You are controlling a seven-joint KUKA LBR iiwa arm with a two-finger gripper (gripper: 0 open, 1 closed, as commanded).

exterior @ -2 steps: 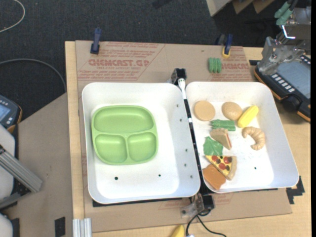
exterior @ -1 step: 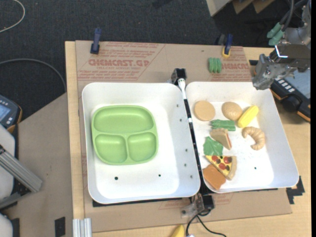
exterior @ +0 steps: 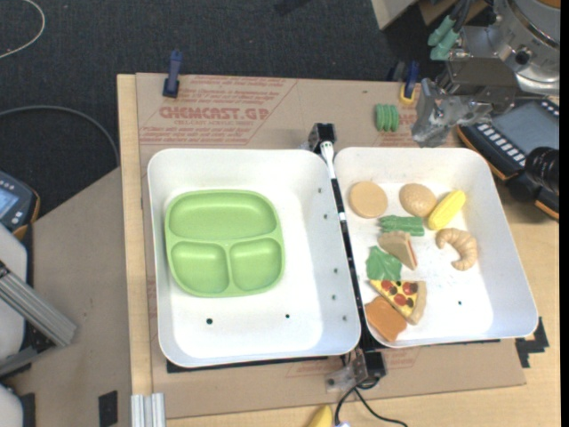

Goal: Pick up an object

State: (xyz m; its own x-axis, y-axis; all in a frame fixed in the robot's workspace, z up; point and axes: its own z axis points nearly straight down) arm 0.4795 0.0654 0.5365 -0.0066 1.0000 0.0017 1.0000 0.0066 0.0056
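Overhead, tool [exterior: 433,118] (nothing gripped) beyond right bin's [exterior: 507,238] far rim

**Bench Clutter Around the Bins**

A green divided plate [exterior: 224,241] lay in the left white bin [exterior: 178,332], toward nine o'clock. Printed cardboard [exterior: 213,109] sat under both bins. A blue clamp [exterior: 172,72] gripped the cardboard's edge at eleven o'clock. A black clip [exterior: 322,135] stood between the bins at twelve. A white cable [exterior: 27,2] looped at ten o'clock.

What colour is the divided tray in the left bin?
Light green tray, clearest in the camera view.
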